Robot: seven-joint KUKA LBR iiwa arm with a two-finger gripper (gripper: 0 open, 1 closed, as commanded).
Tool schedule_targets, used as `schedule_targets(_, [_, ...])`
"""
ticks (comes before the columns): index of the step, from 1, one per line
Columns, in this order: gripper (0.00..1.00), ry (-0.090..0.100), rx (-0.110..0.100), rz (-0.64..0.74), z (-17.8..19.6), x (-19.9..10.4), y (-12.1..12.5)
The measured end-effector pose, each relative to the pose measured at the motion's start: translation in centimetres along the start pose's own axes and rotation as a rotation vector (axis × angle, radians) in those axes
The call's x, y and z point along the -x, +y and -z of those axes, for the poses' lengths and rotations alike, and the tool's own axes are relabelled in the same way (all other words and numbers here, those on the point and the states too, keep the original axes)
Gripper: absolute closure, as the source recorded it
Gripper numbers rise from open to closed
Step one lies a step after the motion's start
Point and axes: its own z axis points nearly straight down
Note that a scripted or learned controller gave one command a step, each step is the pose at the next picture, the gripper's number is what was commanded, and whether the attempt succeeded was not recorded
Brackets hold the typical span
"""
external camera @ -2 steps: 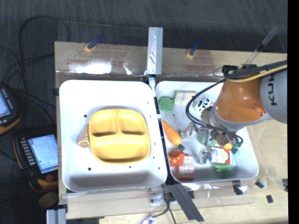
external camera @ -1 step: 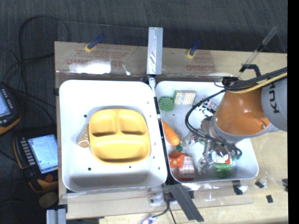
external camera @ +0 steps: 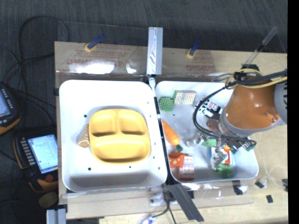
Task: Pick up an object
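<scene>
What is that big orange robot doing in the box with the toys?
The robot arm is reaching down into the right bin, where small toys lie: a carrot, a red carton and a green piece. Its tool is low over a green and orange toy. The left bin has a yellow tray.

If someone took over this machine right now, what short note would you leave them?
Gripper: low in the right bin, over a green-and-orange toy; whether it grips is unclear.
Things: carrot, red box and green ball in the right bin; yellow tray in the left bin.
Done: nothing visibly lifted.
Left: grasp one object and raise it.
</scene>
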Motion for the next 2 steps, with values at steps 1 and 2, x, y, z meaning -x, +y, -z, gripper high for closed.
schedule_targets(1, [0.00,-0.001,-0.008,0.023,0.1,0.1,2.2])
schedule_targets(2, [0.00,0.004,0.000,0.068,-0.2,6.0,-2.3])
